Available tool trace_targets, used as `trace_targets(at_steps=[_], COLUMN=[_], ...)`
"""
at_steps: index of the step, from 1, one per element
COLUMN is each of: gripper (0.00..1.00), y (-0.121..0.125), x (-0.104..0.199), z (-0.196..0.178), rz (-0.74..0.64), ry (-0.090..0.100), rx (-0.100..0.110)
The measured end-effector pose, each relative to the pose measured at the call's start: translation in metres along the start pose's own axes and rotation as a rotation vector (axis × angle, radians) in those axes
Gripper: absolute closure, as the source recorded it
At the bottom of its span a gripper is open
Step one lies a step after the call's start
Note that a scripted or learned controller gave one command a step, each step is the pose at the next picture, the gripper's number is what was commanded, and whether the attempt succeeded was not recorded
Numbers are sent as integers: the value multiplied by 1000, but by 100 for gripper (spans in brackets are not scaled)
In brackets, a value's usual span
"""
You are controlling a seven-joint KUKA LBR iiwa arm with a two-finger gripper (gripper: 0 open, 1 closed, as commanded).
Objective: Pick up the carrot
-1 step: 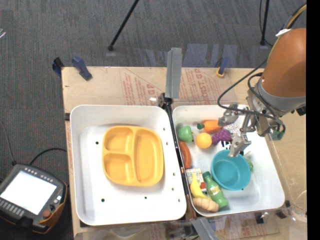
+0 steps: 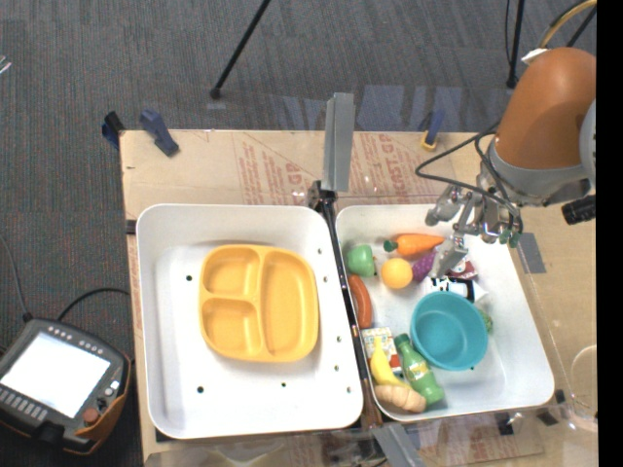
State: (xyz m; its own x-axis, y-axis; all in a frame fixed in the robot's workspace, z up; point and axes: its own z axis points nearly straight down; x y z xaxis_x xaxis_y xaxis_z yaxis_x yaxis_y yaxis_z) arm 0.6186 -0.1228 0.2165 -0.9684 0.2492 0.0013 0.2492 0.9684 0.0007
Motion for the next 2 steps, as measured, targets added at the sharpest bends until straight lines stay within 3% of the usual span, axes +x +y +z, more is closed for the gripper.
trace_targets(at_steps=[1,2], gripper=[0,0], y=[11,12], x=[17,52], z=[123,125], rz=[-84,78], ry=[14,-11], rx=[0,1])
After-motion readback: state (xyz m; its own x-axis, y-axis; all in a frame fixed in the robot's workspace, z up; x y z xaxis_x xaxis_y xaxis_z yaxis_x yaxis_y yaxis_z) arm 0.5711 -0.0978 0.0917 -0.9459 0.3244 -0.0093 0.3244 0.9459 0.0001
